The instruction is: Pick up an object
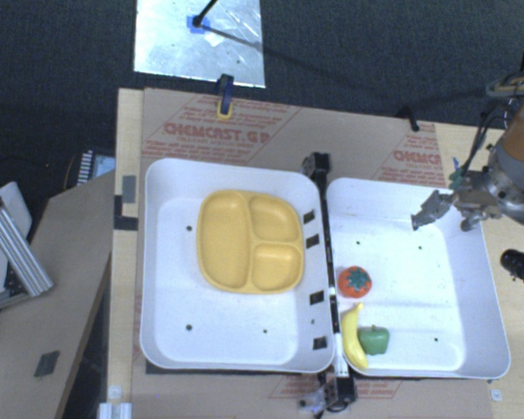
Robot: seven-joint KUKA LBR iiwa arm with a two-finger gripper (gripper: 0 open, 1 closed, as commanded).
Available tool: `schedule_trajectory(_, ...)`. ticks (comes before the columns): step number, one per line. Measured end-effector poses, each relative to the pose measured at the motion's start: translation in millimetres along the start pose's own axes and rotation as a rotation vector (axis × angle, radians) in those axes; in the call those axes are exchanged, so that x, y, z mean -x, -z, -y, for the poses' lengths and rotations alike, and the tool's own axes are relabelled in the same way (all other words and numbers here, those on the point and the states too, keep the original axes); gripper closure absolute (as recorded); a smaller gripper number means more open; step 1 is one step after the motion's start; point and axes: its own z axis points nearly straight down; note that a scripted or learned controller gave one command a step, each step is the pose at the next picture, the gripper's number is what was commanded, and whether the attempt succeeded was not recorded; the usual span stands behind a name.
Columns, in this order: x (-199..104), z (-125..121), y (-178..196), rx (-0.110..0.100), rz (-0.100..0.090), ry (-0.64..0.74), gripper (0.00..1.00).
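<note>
While the gripper (447,211) hangs with its two fingers spread and nothing between them over the far right part of the right bin (471,290), the things it might pick lie well apart from it, near the wall shared with the left bin (164,269). A tomato (355,281) sits alone by that wall; nearer the camera, a banana (353,337) lies against the wall itself with a green pepper (375,339) touching its side.

The risk, judged from this layout, is crowding: a descent on the banana could strike the bin wall with one finger, and a grasp at the pepper could push it into the banana or catch both. The round tomato may roll out from between the closing fingers.

A yellow tray (249,241) with three compartments lies in the left bin. On the brown board (250,123) under the bins, red print reads "CHEMCAST GP", repeated at the right, where it is partly covered.
</note>
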Motion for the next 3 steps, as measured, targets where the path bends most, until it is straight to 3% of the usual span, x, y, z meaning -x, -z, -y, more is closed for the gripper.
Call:
schedule_trajectory(1, -0.3, -2.4, 7.2, 0.012, 0.002, 0.003, 0.0)
schedule_trajectory(3, 8.7, 5.1, -90.1, 0.008, 0.001, 0.0, 0.0)
